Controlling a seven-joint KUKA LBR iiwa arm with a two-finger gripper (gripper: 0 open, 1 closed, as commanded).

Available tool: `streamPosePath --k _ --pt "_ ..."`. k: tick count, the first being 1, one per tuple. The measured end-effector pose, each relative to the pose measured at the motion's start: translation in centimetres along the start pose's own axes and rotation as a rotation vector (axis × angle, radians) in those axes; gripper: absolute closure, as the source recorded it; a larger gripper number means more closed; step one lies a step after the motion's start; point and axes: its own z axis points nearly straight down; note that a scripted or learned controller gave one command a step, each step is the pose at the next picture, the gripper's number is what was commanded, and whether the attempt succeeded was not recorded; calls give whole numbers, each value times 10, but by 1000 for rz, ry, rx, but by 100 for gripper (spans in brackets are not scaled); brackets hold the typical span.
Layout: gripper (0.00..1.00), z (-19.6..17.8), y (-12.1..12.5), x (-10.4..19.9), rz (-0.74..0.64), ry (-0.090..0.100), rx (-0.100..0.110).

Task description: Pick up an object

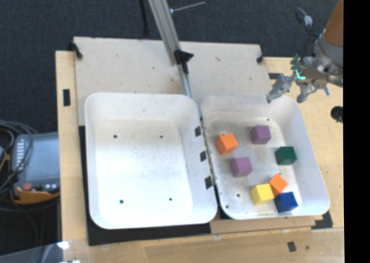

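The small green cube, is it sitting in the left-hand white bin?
No, the small green cube lies in the right-hand shallow white bin, near its right wall, with the other coloured cubes.

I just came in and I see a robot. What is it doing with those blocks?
The arm's end effector hangs over the back edge of the right bin, with nothing in it. It is meant to pick something up. Seven blocks lie in that bin: two purple, two orange, a green, a yellow and a blue. None has been lifted yet.
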Motion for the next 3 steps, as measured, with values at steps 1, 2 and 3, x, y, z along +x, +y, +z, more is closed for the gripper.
streamPosePath --k 1,2,3 --pt "0 -3 0 -1 -2 -4 -3" --pt "0 60 0 -2 2 -3 2" --pt "0 104 -5 -6 5 -3 0"
